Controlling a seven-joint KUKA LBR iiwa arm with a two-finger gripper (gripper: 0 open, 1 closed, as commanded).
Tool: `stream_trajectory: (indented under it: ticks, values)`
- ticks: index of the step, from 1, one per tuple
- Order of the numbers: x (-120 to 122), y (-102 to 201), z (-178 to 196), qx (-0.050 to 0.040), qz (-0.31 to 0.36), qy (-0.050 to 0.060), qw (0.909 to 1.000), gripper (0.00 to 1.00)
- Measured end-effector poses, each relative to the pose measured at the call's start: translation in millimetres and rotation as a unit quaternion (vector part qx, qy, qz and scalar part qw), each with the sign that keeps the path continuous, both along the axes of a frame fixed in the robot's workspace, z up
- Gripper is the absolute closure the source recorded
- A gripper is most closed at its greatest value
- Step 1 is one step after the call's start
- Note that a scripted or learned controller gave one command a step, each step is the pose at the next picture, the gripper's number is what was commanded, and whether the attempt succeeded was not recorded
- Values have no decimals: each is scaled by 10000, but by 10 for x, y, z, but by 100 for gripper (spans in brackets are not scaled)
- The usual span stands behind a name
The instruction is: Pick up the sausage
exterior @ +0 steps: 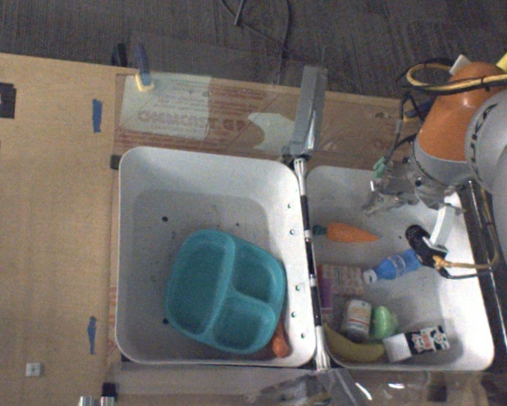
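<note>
Teal plate (224,300), one, touches one sausage (281,344) in left bin (148,187); jaws' state unclear.

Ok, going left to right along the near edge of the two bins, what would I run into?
Teal divided plate → small orange item at the left bin's corner → banana → green item → black and white carton.

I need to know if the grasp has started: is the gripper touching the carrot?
Apart. The camera view shows bare white bin floor between the gripper and the carrot.
</note>
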State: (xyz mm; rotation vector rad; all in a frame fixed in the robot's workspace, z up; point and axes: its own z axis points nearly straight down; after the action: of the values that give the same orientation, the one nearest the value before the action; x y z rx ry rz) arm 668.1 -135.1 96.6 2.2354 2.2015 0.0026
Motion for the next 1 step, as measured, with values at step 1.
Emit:
stream_trajectory:
  ticks: [1]
  values:
    - [-1, 1, -3, 0, 1, 3, 10000, 0]
